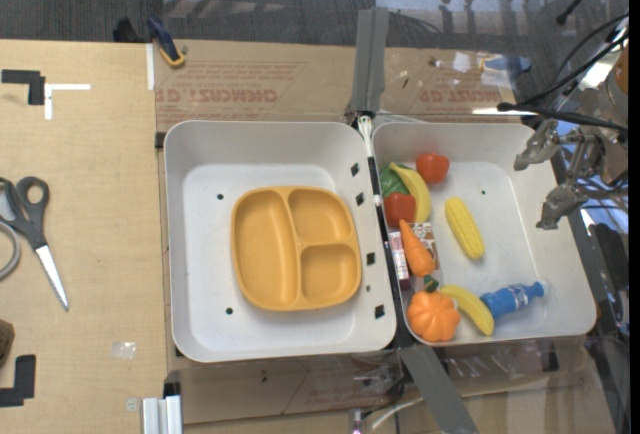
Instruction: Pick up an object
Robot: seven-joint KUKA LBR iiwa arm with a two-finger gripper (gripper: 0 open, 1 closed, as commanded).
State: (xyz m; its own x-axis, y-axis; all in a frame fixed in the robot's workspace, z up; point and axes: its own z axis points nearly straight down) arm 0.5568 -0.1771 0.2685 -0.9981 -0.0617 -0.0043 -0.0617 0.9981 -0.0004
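The right bin (500,177) holds several toy foods. Along its left wall lie a red tomato (432,167), a yellow banana (416,190), a green piece (391,182), a red pepper (399,208) and a carrot (417,253). A corn cob (463,227) lies in the middle. An orange pumpkin (433,316), a second banana (471,308) and a blue bottle (512,298) sit along the front. My gripper (546,178) hovers over the bin's right rim, its two metal fingers (536,148) spread apart with nothing between them, well right of the corn.
The left bin (195,222) carries a yellow divided plate (297,247). Scissors (37,237) lie on the wooden bench at far left. A blue and yellow clamp (166,43) sits behind the left bin. Cables run at the upper right.
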